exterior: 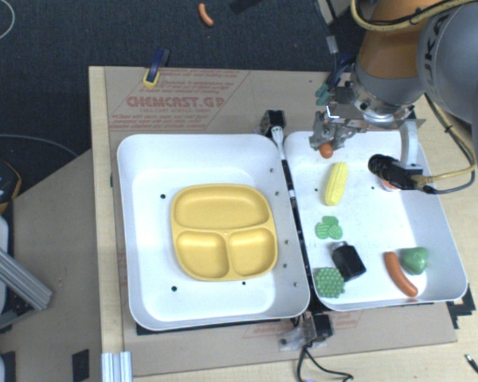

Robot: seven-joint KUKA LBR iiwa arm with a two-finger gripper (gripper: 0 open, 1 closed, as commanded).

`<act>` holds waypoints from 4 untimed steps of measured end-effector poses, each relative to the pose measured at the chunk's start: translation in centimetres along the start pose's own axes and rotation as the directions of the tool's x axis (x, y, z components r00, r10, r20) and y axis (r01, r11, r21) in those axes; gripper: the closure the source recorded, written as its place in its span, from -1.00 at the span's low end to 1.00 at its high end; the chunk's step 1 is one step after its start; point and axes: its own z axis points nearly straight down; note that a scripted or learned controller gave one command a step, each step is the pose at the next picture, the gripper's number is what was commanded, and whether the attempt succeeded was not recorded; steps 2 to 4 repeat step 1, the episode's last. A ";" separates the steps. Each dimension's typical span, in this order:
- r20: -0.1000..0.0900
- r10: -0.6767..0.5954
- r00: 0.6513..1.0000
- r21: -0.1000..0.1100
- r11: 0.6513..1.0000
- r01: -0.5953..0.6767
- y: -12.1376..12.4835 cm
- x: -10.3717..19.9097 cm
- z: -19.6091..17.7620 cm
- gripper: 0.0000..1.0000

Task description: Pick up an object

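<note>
My gripper [329, 136] hangs over the far left corner of the right bin [442, 237]. A small orange piece [325, 151] sits right at its tip; I cannot tell whether it is held or lying on the bin floor. Just in front of it lies a yellow corn cob [335, 183]. Further forward are a green leafy piece [328, 228], a black block [348, 261], a green bumpy piece [328, 282], an orange sausage [401, 274] and a green pepper [415, 259].
The left bin [139, 213] holds a yellow divided plate [223, 231]. A small reddish thing [391, 184] shows by the right bin's far side. A blue and yellow clip [154, 68] lies on the cardboard behind the bins, and an orange bit [205, 14] on the dark floor.
</note>
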 end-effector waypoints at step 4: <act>0.000 0.001 1.000 0.001 1.000 -0.001 0.0 0.5 0.0 1.00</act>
